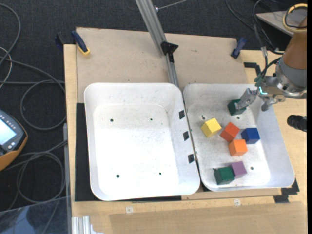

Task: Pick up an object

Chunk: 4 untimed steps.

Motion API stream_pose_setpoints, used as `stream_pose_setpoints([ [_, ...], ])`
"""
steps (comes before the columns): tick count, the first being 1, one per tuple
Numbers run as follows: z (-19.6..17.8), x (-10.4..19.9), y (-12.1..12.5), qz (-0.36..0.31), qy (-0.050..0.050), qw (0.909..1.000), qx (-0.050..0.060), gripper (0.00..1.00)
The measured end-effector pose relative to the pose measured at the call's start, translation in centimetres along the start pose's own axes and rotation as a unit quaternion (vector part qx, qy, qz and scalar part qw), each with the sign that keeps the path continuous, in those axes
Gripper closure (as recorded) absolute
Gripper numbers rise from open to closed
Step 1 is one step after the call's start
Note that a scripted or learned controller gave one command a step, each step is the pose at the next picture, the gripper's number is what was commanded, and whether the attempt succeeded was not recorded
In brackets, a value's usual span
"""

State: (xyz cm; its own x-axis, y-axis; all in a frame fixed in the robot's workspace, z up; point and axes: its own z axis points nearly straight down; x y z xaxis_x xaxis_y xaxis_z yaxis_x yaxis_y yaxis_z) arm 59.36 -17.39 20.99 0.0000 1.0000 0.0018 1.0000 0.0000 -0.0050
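My gripper (pixel 256 103) hangs over the back of the right bin (pixel 273 175), open, with nothing showing between its two fingers. A dark green block (pixel 234 106) lies just left of the left finger (pixel 246 99), touching it or nearly so. Closer to the front lie a yellow block (pixel 211 126), a red-orange block (pixel 230 131), a blue block (pixel 250 135) and an orange block (pixel 238 147). A purple block (pixel 239 168) and a green block (pixel 224 175) sit together near the bin's front rim.
The left bin (pixel 97 106) stands beside the right one, sharing a ridge with black clips (pixel 185 135). A metal pole (pixel 155 23) slants up from the back. Cables and a handheld device (pixel 7 135) lie on the floor at left.
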Motion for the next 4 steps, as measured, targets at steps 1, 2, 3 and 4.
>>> stream_pose_setpoints([
  [1,-0.2,0.0,0.1,0.0,0.0,1.0,-0.002,0.0],
  [2,4.3,-0.1,0.7,0.0,0.0,1.0,0.0,0.0],
  [3,10.5,-0.3,1.0,0.0,0.0,1.0,0.001,0.0],
  [4,11.1,-0.3,1.0,0.0,-0.001,1.0,-0.001,0.0],
])
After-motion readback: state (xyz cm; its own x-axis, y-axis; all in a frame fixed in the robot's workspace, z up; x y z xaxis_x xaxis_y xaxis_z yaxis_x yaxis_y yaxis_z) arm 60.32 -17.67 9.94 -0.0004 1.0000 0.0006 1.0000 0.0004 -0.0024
